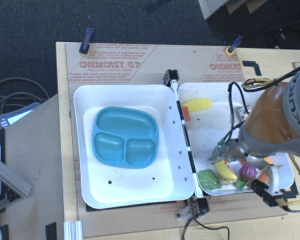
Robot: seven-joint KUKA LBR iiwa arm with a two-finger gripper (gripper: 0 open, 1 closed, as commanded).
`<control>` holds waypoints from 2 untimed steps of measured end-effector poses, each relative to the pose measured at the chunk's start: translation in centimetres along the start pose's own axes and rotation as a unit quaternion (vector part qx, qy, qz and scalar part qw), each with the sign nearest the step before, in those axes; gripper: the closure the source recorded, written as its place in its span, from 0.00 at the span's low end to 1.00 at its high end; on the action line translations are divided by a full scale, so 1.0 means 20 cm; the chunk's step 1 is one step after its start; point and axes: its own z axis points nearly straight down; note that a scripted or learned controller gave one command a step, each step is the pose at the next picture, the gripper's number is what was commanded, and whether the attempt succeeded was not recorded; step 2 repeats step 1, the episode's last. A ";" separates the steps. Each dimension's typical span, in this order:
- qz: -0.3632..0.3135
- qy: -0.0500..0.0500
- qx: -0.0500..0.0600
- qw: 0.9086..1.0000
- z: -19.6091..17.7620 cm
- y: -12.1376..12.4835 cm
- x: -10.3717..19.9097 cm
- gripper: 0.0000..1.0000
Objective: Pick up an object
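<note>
Looking down at slant: grey-and-orange arm reached into right white bin (290, 176); gripper (224, 156) hovered above yellow banana-shaped toy (226, 171), clench state not discernible. Green leafy toy (208, 178) and purple onion-shaped toy (248, 171) lay beside it. Yellow corn toy (197, 104) sat near far wall. Left white bin (85, 134) held blue three-compartment plastic tray (125, 136).

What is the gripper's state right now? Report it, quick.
Gripper: cannot be told. It sits low in the right white bin, just above the small yellow banana-shaped toy.
</note>
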 end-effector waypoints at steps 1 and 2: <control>-0.001 0.001 0.001 1.000 -0.62 0.03 0.28 1.00; -0.001 0.001 0.001 1.000 -0.62 0.03 0.28 1.00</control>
